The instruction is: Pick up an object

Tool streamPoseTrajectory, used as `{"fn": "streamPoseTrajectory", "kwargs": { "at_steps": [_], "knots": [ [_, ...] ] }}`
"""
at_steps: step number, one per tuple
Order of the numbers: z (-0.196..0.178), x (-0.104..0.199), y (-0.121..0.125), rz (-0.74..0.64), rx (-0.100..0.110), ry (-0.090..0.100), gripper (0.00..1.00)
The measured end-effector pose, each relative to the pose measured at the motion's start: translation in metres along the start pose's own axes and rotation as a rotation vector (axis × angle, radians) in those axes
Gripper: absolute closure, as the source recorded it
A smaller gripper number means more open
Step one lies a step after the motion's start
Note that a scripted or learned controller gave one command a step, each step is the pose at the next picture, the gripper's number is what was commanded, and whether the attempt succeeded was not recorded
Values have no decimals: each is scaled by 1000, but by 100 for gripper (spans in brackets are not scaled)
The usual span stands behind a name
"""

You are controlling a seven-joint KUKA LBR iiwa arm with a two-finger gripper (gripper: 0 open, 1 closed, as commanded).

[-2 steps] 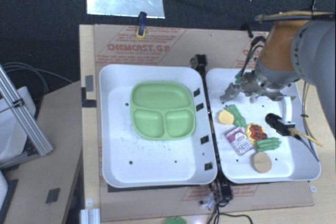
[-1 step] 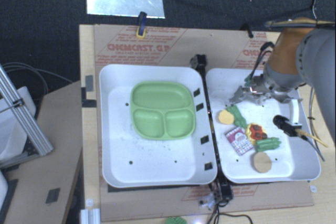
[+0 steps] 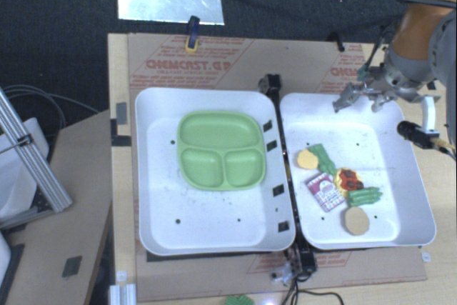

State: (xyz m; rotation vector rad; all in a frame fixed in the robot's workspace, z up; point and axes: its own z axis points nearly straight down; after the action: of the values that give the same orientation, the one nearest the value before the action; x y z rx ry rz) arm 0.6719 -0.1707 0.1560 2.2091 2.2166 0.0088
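Note:
The right bin (image 3: 385, 136) holds a cluster of small toy foods: a yellow round piece (image 3: 307, 159), a green vegetable (image 3: 321, 156), a purple and white packet (image 3: 324, 191), a red and orange piece (image 3: 347, 179), a green bean-like piece (image 3: 363, 196) and a tan round disc (image 3: 356, 221). My gripper (image 3: 360, 98) hovers over the far edge of the right bin, well above and behind the cluster. Its fingers are spread apart with nothing between them.
The left bin (image 3: 153, 153) holds a green divided plate (image 3: 220, 151). A black divider with clips (image 3: 280, 153) runs between the bins. A yellow clamp (image 3: 192, 36) sits at the board's far edge. Metal rails (image 3: 28, 161) stand at the left.

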Motion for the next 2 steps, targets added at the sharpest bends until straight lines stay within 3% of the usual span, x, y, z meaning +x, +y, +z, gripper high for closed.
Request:
{"fn": "streamPoseTrajectory", "kwargs": {
  "at_steps": [1, 2],
  "knots": [
    [26, -38, -4, 4, 10, 2, 0],
    [-8, -36, -2, 0, 7, 3, 0]
  ]
}}
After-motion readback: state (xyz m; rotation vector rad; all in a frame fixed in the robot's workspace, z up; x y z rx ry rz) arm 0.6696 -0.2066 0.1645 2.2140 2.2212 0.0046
